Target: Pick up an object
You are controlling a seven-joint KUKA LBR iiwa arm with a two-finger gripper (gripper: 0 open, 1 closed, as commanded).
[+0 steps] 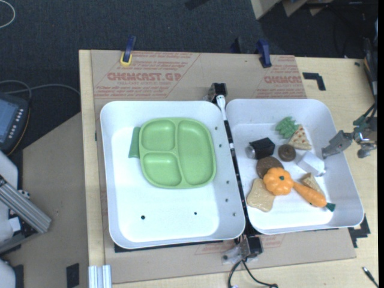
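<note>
The right bin (342, 188) holds several small objects. Among them are an orange pumpkin-shaped toy (277, 180), an orange carrot (310, 193), a tan toast-like piece (260, 197) and a black block (261, 146). A green leafy toy (287, 125) and a pizza-slice wedge (301, 138) lie nearer the bin's far side. My gripper (351, 141) hangs over the right rim of this bin, at the view's right side. It is open, with nothing between its fingers. Its left fingertip (336, 143) is just right of a small pale object (312, 162).
The left bin (120, 209) holds a green three-compartment plate (177, 152) with a green flap (133, 143) sticking out at its left. Two brown round pieces (287, 153) (268, 164) crowd the middle of the right bin. Clamps (126, 51) (263, 53) grip the board's far edge.
</note>
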